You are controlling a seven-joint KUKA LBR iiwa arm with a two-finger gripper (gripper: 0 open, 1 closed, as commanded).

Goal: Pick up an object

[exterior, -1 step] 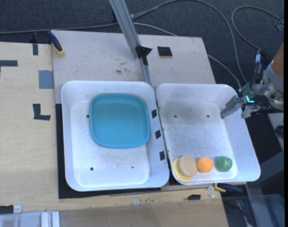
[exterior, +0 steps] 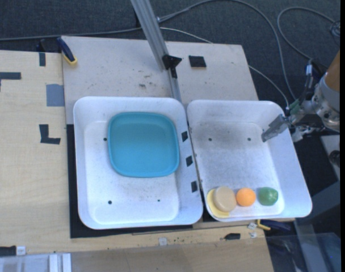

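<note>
Bench carries two white bins side by side. Your gripper (exterior: 273, 130) sits over the right bin's (exterior: 240, 157) far right rim — nothing between its fingers, spread or pressed together you can't tell. Orange ball (exterior: 245, 197) lies at the near edge, between tan disc (exterior: 223, 198) and green ball (exterior: 268, 196).

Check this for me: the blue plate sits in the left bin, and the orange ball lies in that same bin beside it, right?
Not quite. The blue plate does sit in the left bin, but the orange ball lies in the right bin, along its near edge between a tan round object and a green ball. The camera view shows it.
</note>
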